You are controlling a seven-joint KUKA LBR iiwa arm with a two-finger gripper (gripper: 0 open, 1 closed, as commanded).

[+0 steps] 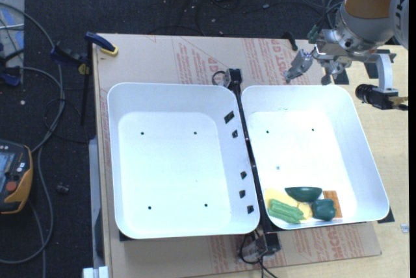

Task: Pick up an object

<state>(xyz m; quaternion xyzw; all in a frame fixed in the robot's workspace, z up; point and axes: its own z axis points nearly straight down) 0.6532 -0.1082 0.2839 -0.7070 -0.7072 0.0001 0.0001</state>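
Green objects (304, 203) clustered, right bin (364, 140) corner

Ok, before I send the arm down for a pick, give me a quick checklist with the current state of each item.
1. End effector above the bench, outside the bins: ok.
2. End effector carrying nothing: ok, nothing shows between its fingers.
3. Targets present: ok, green ridged piece, dark green bowl-shaped piece and teal piece lie in the right bin.
4. Targets apart for a clean grasp: not ok, they crowd the near corner.
5. End effector over the targets: not ok, it hangs beyond the bin's far rim.
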